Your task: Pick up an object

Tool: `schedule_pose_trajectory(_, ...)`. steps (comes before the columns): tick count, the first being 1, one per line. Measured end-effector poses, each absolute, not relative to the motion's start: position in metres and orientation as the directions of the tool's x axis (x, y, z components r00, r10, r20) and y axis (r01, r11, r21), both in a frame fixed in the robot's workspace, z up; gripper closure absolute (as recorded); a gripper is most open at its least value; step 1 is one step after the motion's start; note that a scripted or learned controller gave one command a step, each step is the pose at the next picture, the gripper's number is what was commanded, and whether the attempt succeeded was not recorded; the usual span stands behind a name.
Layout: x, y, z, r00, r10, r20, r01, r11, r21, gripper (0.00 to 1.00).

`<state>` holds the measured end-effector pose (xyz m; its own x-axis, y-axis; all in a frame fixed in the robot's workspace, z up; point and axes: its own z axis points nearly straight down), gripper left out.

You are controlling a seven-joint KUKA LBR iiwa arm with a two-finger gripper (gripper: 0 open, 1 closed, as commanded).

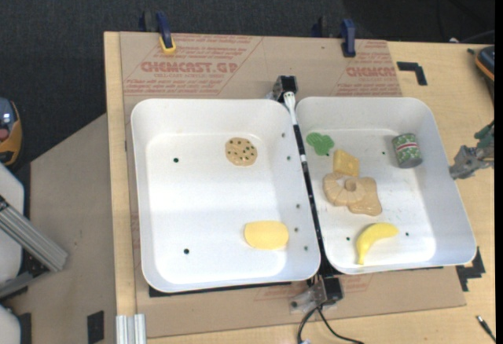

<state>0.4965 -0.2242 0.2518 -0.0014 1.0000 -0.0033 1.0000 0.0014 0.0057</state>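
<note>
1. banana (374,240) lies nearest, by the right bin's (452,217) front rim.
2. left bin (149,177) has wide bare floor around the cookie (240,151) and yellow lemon (266,235).
3. gripper (470,162) sits at the right bin's outer rim; i cannot tell its state.
4. small can (406,149) lies near it.

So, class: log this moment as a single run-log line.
hand: at right bin's right rim | cookie, lemon: left bin | banana, can: right bin

cookie (240,151) and lemon (266,235) in left bin (157,177), banana (372,240), can (406,150) in right bin (440,209)
</note>
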Motion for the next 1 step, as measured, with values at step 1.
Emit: schedule_pose_trajectory(1, 0.4936, -0.2242, 0.2688, -0.001, 1.0, -0.003, 1.0, 0.001, 0.004, 1.0)
